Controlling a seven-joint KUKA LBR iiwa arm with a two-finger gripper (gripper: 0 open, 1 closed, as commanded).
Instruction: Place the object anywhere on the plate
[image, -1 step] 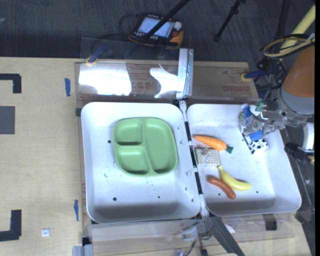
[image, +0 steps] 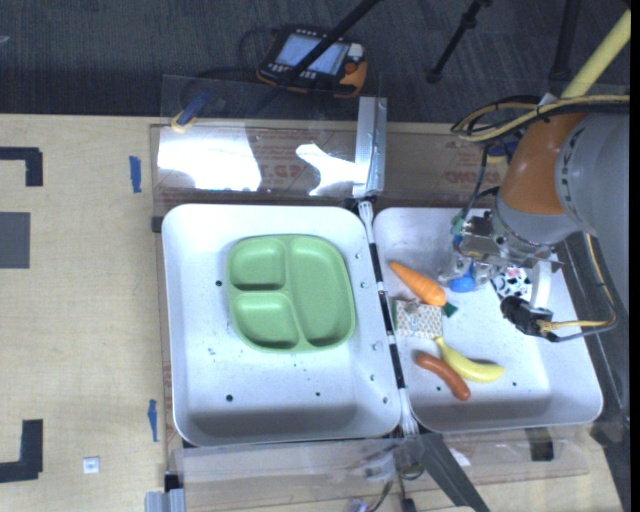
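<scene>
A green plate (image: 291, 291) with three compartments lies in the left bin (image: 190, 380). In the right bin (image: 570, 395) lie an orange carrot (image: 419, 283), a yellow banana (image: 470, 365) and a red-orange sausage (image: 443, 375) that touches the banana. A small blue object (image: 462, 283) sits just right of the carrot's thick end. My gripper (image: 468, 262) hangs low over the right bin's far middle, directly above that blue object and close to the carrot. Nothing is visibly held in it.
A small patterned square piece (image: 419, 319) lies by the divider between the bins. A black-and-white wrist part and a yellow cable (image: 580, 324) hang over the right bin's right side. A clear panel (image: 260, 150) stands behind the left bin.
</scene>
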